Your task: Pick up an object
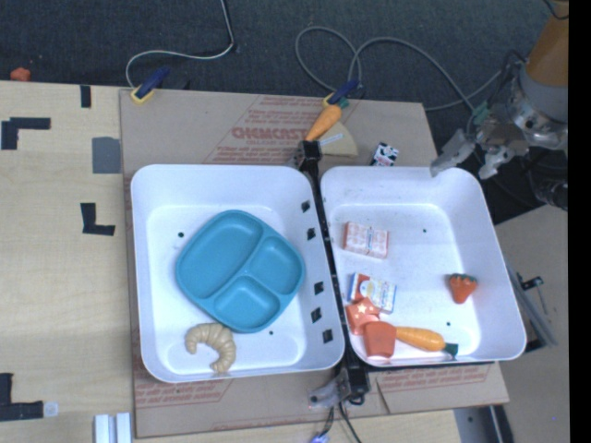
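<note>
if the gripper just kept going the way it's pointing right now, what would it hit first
Probably the far right corner of the right bin. The gripper points down and left toward that rim, though depth is unclear from above.

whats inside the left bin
A blue divided plate and a croissant beside its near edge. Whatever lies under the plate is covered.

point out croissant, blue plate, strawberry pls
croissant (pixel 211 344), camera view, on its curved middle, left bin.
blue plate (pixel 240 270), camera view, on the ridge where its compartments meet.
strawberry (pixel 462 288), camera view, on its red body, right bin.
</note>
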{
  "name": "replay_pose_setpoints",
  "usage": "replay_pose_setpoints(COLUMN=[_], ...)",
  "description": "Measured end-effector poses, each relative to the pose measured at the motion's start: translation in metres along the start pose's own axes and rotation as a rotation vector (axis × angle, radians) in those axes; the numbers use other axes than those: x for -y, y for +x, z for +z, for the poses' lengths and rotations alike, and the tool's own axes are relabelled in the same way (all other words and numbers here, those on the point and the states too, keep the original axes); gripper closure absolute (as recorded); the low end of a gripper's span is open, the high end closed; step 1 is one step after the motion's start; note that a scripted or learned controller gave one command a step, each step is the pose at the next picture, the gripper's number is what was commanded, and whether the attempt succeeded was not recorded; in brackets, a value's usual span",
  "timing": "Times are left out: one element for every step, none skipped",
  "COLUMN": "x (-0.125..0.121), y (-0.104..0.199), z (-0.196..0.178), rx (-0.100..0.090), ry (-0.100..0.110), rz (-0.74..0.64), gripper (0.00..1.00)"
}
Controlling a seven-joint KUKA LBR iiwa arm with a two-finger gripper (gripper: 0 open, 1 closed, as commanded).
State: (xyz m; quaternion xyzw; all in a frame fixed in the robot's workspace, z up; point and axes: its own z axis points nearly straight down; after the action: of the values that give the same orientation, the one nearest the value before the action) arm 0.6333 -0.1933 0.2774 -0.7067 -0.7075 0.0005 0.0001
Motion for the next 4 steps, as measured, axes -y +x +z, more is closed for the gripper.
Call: replay_pose_setpoints(x=[0.028, 0.081, 0.139, 0.095], y=[0.018, -0.031, -0.025, 0.064], z=[0.178, 0.171, 0.184, 0.19], rx=[0.0, 0.0, -0.002, 0.001], ry=[-0.003, 0.001, 0.002, -0.008], rz=[-0.001, 0.002, 0.002, -0.002], gripper=[0.0, 0.0, 0.0, 0.0])
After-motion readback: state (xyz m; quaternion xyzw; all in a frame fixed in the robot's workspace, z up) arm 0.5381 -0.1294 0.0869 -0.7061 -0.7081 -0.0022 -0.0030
